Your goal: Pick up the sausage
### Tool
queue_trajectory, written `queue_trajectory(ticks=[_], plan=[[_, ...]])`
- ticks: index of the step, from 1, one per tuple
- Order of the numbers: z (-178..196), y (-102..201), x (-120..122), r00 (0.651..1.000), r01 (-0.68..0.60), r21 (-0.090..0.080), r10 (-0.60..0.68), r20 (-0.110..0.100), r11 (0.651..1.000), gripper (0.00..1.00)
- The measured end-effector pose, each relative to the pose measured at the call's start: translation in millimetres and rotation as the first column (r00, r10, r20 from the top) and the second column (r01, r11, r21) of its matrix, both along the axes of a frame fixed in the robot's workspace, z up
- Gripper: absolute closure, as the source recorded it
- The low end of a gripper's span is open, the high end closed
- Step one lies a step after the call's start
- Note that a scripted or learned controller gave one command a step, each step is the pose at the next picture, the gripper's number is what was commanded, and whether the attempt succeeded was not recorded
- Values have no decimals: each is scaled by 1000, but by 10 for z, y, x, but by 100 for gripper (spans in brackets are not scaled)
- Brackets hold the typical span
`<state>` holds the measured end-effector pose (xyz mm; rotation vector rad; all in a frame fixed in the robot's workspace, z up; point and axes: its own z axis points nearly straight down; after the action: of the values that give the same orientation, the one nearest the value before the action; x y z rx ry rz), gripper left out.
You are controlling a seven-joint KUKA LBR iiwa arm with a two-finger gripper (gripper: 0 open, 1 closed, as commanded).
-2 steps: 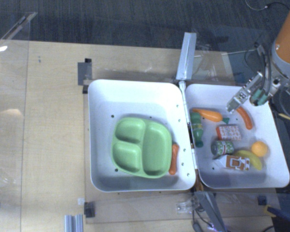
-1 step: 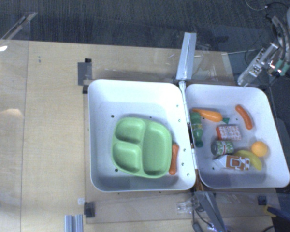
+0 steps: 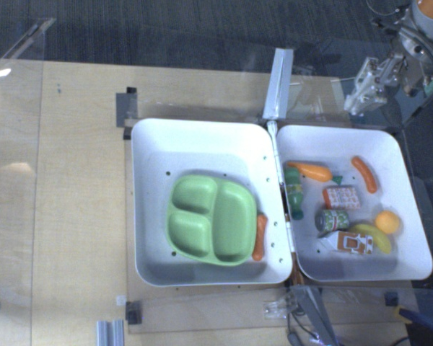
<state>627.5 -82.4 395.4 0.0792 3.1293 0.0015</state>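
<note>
Hovering beyond right bin (image 3: 411, 193) far edge, pincer (image 3: 362, 92) apparently open, holding nothing; sausage (image 3: 364, 174) unobstructed.

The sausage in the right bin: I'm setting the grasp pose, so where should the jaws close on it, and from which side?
Grip the sausage at mid-length, coming straight down from above. It lies flat and slanted near the right bin's far corner, apart from the red packet and orange. Probably set the jaws across its narrow width, since its long sides look free. The gripper hangs beyond the bin's far rim.
</note>
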Motion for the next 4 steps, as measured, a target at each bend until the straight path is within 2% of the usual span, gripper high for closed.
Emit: queue_trajectory(ticks=[1,2,3,4], plan=[[445,-288,242,901,-435,-7,435,3,900,100],[428,-883,425,672,-741,-9,741,-2,672,100],[444,-1210,424,764,-645,-10,645,0,764,100],[443,-1212,424,765,-644,-10,645,0,765,0]])
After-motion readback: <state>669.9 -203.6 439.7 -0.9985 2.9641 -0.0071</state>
